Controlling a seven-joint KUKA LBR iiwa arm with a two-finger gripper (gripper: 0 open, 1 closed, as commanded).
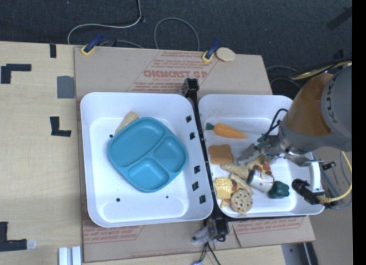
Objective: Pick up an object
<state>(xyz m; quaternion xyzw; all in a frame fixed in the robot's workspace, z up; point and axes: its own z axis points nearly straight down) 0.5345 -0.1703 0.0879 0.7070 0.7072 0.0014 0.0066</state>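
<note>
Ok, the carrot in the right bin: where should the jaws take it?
Grip the carrot across its thicker middle, coming straight down from above. It lies flat and lengthwise across the right bin, apart from the other toys, so closing across its narrow width looks safest.

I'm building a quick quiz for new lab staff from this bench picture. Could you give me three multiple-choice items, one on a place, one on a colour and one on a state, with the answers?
1. Where does the divided plate lie?
A. in the left bin
B. in the right bin
C. on the cardboard outside the bins

2. What colour is the divided plate?
A. red
B. blue
C. yellow

3. How does the toy carrot lie?
A. standing on end
B. hanging from the gripper
C. flat on the floor of the right bin

Answers:
1. A, as it rests on the floor of the left bin.
2. B, as its whole surface is light blue.
3. C, as it lies on its side in the right bin, up-frame of the gripper that is down among the other toy foods.
</note>
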